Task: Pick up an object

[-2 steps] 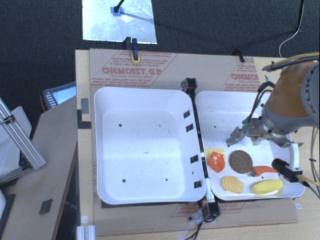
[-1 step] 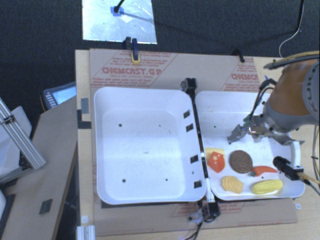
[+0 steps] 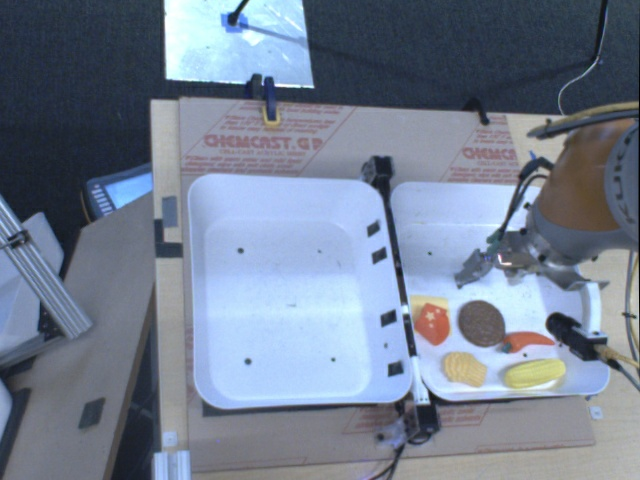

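Bins of white moulded plastic, shallow and round-cornered, sit side by side on a brown paper-faced sheet (image 3: 330, 133) printed in red with "CHEMCAST GP" (image 3: 262, 141); part of the same lettering shows again on the sheet beyond the right bin. A row of small black clips (image 3: 383, 258) runs down the seam where the two rims meet. The left bin (image 3: 200, 193) shows a smooth matte floor dotted with a few dark specks.

Five small toy-like pieces are grouped along the near edge of the right bin (image 3: 440, 218). They are a yellow-and-red wedge (image 3: 432, 320) by the seam, a flat brown disc (image 3: 482, 323) with a grainy face just right of it, an orange-red tapered piece (image 3: 528, 341), a ridged yellow piece (image 3: 465, 369) and a yellow oblong (image 3: 534, 373) at the front rim.

Reaching in from the right, the grey arm with its glossy orange band (image 3: 585, 183) places the metal gripper (image 3: 478, 268) over bare bin floor just beyond the brown disc and apart from it. Whether the gripper is spread or closed cannot be told from this angle.

Behind the bench, a crinkled silvery square (image 3: 238, 28) lies on dark textured carpet, and a yellow-and-black clamp (image 3: 268, 103) grips the sheet's far edge.
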Controlling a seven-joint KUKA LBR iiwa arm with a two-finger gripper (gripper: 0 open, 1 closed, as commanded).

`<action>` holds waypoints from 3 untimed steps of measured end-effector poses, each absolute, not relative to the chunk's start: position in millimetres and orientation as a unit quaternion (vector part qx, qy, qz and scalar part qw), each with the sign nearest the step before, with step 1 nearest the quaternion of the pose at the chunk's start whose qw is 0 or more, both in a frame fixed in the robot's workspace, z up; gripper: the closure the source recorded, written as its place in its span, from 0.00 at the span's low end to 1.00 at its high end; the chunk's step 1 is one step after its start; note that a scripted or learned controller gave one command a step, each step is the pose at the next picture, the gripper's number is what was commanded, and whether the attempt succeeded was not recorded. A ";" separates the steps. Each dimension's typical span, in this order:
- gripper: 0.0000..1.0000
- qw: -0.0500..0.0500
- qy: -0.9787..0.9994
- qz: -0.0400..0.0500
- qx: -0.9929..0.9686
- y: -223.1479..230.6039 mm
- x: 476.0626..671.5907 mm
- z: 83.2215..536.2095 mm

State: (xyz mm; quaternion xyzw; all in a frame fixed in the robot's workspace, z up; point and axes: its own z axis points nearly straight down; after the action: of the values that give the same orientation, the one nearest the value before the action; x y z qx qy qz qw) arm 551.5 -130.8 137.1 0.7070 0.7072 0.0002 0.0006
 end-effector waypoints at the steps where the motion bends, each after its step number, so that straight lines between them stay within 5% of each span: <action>1: 0.00 0.010 0.706 0.003 0.708 -211.1 534.8 362.1; 2: 0.00 -0.006 0.707 -0.003 0.707 -204.9 543.2 149.2; 3: 1.00 0.002 0.708 0.001 0.706 -206.6 547.0 169.4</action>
State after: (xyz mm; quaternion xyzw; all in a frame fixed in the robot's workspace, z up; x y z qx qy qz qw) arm 547.0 -206.6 169.4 0.7063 0.7079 0.0008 0.0020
